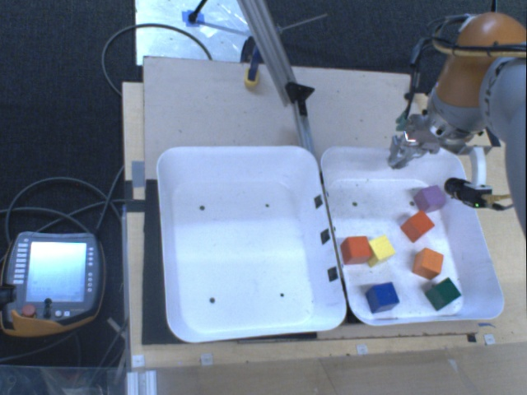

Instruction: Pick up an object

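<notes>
Gripper hung over the far edge of the right bin; whether its fingers stood wide or narrow could not be told. Nothing was seen between them. Nearest candidate was the purple cube, just beside the orange-red cube, in the bin's right part. Judged light, rigid, smooth-faced, probably not fragile. Best hold: two opposite flat faces. As a cube it had no long axis; it sat flat, corners turned slightly off the bin walls.
</notes>
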